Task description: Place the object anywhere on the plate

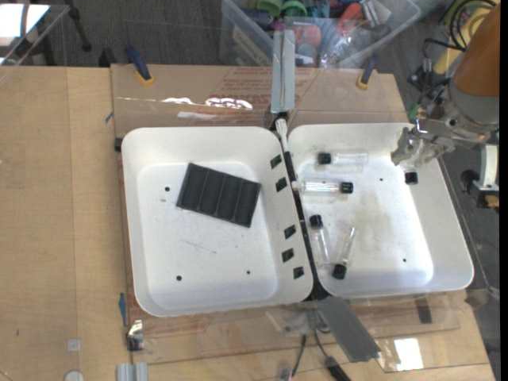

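Pale wooden counter (48, 213) carries two shallow white bins side by side, with a sheet of brown cardboard (198, 90) under their far edge and a clear plastic tub of coloured odds and ends (317, 6) behind them.

In the left bin (151, 292) lies a dark ribbed rectangular plate (218, 194), flat on the floor of the bin and turned slightly askew, toward the bin's far half. A row of small black clips (287, 230) runs down the seam where the two bins meet.

The right bin (448, 280) holds several clear tubes with black caps. One tube (343, 159) lies near the far wall; a second tube (325, 187) lies just in front of it, close to the seam. A loose cluster of tubes (332, 248) sits nearer the front, touching or crossing one another, with one black cap at the front end. None of the tubes is on the plate; all are well apart from it, across the seam.

The arm, its orange band (480, 62) visible at the right, reaches over the far right corner of the right bin. Its hand (413, 145) hangs above that corner, just beside a small black piece (410, 178). Nothing can be seen between its fingers, and how far apart they stand cannot be told from this angle.
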### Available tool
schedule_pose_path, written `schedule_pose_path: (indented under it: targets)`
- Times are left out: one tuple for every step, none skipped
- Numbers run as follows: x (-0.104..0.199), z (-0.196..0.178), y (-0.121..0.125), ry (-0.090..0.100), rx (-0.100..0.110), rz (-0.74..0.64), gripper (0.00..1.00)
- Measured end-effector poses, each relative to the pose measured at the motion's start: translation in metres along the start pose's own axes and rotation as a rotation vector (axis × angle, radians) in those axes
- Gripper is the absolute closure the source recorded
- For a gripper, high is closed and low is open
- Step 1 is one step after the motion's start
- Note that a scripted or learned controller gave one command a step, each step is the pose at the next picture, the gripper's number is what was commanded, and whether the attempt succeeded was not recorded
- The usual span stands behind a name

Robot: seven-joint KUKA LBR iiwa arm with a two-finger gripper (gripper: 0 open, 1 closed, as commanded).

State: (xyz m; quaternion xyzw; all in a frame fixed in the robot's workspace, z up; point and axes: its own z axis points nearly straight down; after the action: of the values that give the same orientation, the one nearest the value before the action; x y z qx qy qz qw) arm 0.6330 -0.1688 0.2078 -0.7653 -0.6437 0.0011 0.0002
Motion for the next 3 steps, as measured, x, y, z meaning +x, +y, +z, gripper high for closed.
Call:
schedule_pose_path:
  targets:
    - [-0.032,-0.047,-0.001,0.0,-0.004,0.019,1.0]
    - [-0.045,-0.116,-0.001,0.0,-0.004,-0.092,1.0]
    - [-0.044,-0.115,-0.001,-0.001,-0.004,-0.093,0.0]
